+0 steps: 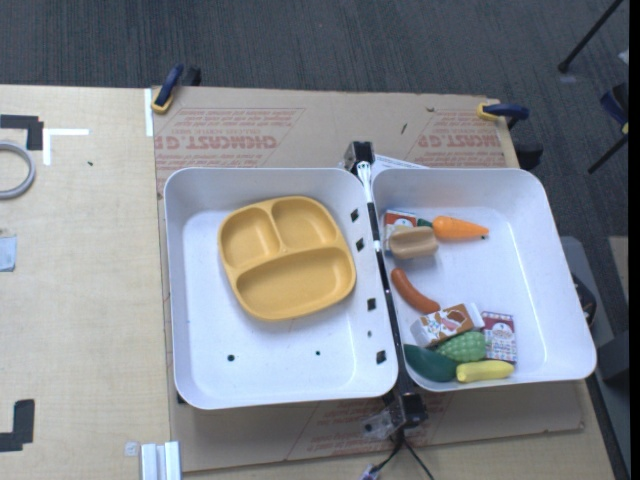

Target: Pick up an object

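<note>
Dark green toy [428, 364] half under corn [463, 347] (right bin [540, 268]), pincer state unclear.

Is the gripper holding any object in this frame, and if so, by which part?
It cannot be told. The toy carrot, hot dog and corn all lie loose in the right bin.

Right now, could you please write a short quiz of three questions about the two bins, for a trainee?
1. True or false: the yellow divided plate lies in the left bin.
2. Which item lies farthest toward the back of the right bin? A) carrot B) corn cob C) sausage
3. Fill in: the plate has ___ compartments.

Key: 1 true; 2 A; 3 three.
</note>
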You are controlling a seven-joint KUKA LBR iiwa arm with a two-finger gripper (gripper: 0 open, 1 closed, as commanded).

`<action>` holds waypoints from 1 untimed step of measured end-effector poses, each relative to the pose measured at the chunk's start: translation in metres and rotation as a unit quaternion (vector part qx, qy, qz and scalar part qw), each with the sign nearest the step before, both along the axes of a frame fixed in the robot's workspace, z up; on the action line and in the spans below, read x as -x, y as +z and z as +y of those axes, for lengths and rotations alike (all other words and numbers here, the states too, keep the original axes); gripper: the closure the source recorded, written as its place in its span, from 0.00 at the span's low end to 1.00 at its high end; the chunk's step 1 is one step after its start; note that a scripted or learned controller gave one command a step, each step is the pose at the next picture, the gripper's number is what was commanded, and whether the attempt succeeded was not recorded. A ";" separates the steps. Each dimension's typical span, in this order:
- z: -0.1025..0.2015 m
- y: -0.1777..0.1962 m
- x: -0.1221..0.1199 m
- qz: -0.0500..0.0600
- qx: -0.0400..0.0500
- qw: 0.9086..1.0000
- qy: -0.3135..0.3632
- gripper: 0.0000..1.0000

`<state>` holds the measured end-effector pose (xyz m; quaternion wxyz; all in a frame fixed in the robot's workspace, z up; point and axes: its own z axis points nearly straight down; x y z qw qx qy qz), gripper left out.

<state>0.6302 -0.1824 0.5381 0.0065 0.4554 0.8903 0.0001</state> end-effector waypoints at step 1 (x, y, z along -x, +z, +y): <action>0.001 0.009 -0.001 -0.002 0.001 1.000 0.001 1.00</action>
